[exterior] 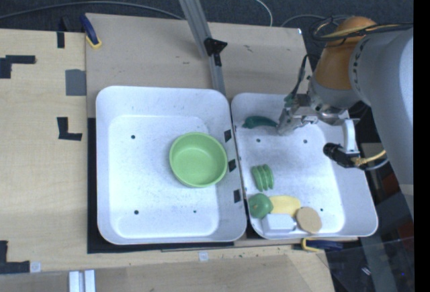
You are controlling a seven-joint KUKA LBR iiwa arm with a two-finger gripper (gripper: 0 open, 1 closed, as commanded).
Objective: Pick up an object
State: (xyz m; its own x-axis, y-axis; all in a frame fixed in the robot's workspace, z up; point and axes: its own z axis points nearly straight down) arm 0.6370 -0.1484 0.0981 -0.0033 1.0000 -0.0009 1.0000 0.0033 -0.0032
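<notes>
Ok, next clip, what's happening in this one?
A grey arm reaches in from the right over the right bin, its tool low near the far end, close beside a dark green object. Whether it has hold of that object can't be made out. Near the front of that bin lie a ridged green piece, a green ball, a yellow piece, a white block and a tan disc. The left bin holds a green bowl.

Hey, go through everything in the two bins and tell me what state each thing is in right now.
Green bowl: upright, alone in left bin.
Dark green piece: lying beside the gripper, right bin.
Ribbed green piece: lying loose.
Green ball, yellow piece, white block, tan disc: clustered at near edge.
</notes>
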